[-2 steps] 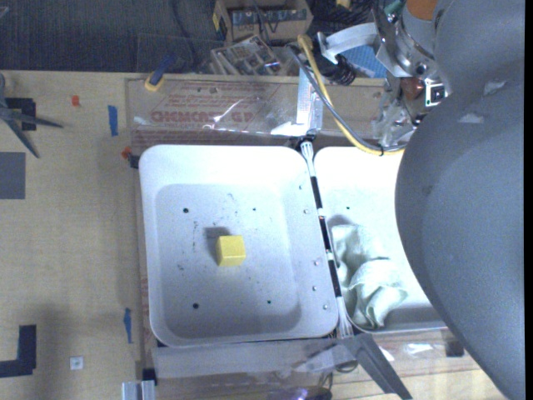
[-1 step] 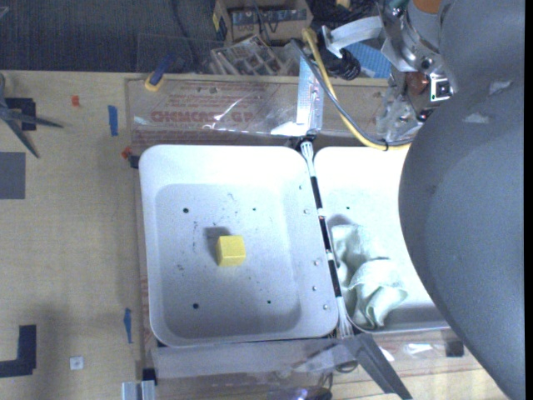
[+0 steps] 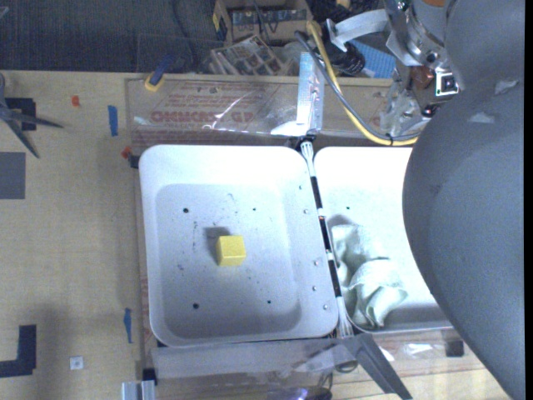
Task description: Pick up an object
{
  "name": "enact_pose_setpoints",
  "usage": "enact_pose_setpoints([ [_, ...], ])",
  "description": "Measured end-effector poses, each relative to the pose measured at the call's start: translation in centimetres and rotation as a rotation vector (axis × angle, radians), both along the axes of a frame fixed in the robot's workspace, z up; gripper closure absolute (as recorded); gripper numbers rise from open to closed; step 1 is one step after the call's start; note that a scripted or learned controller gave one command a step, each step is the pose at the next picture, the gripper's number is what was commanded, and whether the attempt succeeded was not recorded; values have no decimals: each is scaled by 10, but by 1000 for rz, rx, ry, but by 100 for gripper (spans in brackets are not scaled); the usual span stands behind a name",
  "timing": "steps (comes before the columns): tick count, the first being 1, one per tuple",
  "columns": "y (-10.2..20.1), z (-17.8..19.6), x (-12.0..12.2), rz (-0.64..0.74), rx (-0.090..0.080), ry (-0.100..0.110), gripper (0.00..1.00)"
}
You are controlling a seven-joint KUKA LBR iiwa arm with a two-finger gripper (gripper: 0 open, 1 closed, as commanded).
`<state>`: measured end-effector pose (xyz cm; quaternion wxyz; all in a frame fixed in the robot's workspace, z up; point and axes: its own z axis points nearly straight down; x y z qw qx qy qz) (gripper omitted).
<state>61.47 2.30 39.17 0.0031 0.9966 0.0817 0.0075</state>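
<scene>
A small yellow block (image 3: 231, 250) lies near the middle of the left white bin (image 3: 166, 173). A crumpled white cloth (image 3: 366, 277) rests in the right bin (image 3: 358, 173), close to the divider between the bins. The grey arm (image 3: 475, 223) with its orange band at the top covers most of the right bin. The gripper (image 3: 404, 111) hangs above the far edge of the right bin, well away from both the block and the cloth; its tips are too blurred to read.
A clear plastic sheet (image 3: 225, 107) lies behind the bins. A yellow cable (image 3: 350, 107) and clutter sit beyond the far edge. Blue tape marks (image 3: 112, 120) and black tools (image 3: 21, 119) lie on the wooden bench at left.
</scene>
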Motion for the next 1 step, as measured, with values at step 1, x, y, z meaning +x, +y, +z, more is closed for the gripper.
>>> enact_pose_setpoints([
  [1, -19, -69, -78, 40, 6, 22, 100],
])
